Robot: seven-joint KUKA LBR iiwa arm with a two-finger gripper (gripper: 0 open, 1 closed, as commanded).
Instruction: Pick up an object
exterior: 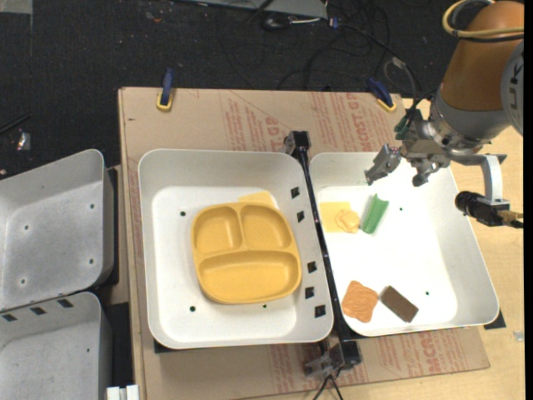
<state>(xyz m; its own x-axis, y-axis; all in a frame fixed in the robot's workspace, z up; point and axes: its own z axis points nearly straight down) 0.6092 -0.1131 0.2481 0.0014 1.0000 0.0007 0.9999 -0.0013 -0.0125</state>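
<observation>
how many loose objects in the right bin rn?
4. In the right bin: yellow piece and green block near the back left, below the tool; orange piece and brown block at the front. None visibly hidden.

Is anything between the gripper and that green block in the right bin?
Nothing visible. The gripper is above the right bin's far end, fingers spread, with bare bin floor between it and the green block.

Faint red print on cardboard sheet, seemingly unreadable
</observation>
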